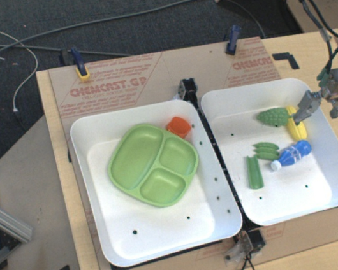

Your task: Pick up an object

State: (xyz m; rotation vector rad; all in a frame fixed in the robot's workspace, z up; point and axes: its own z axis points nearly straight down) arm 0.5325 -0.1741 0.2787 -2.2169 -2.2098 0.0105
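The arm enters at the right edge of the camera view, at mid-height. Little of it is in frame — the wrist end and the gripper. The wrist assembly is grey metal with dark cables looping above it. Two grey fingers project from it, spread apart — one slants down and to the left, the other points down at the right edge. Nothing sits between the jaws.

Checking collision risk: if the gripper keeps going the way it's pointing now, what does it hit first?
Likely the yellow plastic corn cob in the right white bin: the gripper slants down-left toward it. Depth is unclear, so the leafy green toy vegetable beside it is possible.
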